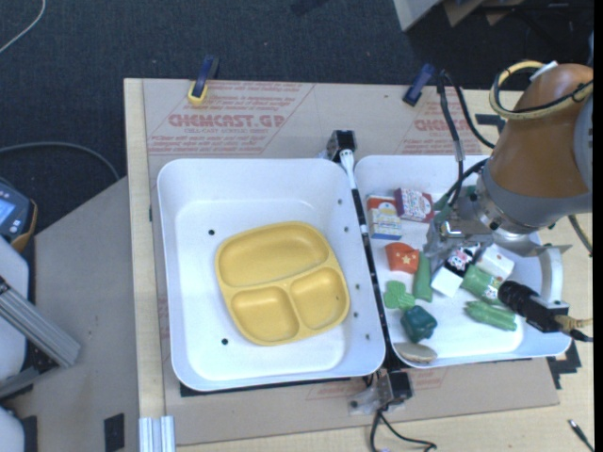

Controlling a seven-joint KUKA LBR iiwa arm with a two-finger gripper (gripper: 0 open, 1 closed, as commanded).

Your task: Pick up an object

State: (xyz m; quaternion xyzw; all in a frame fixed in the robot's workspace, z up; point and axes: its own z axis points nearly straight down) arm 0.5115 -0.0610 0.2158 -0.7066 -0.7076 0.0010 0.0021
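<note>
Camera view: claw (pixel 443 243) low in right white bin (pixel 537 345), amid crowded small toys beside green plastic bottle (pixel 423 277); grip state cannot be told. Risk: clutter deflects it, nudging neighbours, closing on nothing.

My grey arm with its orange band (pixel 542 149) runs off the picture's right edge and hides the far right corner of the shallow white right-hand bin (pixel 415 168). My pincer (pixel 450 243) sits low among small packets, its tips too small to tell.
</note>
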